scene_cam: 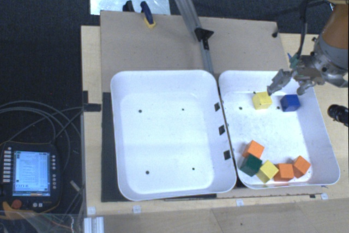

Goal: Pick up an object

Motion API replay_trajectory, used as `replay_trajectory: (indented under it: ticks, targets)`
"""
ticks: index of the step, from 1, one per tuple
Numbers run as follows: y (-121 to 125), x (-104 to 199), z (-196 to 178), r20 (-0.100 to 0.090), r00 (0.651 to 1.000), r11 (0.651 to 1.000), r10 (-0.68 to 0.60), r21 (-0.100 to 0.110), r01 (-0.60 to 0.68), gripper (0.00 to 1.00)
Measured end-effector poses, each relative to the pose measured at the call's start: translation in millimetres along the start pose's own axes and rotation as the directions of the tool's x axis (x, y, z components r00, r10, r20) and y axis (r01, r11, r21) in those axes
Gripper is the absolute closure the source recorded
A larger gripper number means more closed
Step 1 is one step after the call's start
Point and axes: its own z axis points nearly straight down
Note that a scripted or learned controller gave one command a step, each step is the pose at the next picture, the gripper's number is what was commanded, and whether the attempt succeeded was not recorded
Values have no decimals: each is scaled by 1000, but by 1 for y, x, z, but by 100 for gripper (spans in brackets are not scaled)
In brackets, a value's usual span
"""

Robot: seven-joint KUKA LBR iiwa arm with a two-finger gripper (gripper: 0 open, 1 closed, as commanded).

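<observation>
My pincer (289,83) hangs spread over the right white bin (322,133), between a yellow cube (262,100) and a blue cube (289,102).

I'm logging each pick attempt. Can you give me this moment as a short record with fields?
claw: open, empty, above the right bin's far end
right bin: seven blocks
nearest blocks: yellow block, blue block
near corner cluster: orange, green, yellow, two orange
left bin: no blocks
held: nothing
</observation>
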Motion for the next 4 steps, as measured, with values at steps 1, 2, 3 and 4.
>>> replay_trajectory:
  ticks: [1,2,3,4]
  targets:
    - [0,0,0,0,1000,1000,1,-1,-1,0]
    - [10,-3,54,0,1000,1000,3,3,-3,0]
    - [9,-5,96,0,1000,1000,3,3,-3,0]
    - [10,-8,153,0,1000,1000,3,5,-3,0]
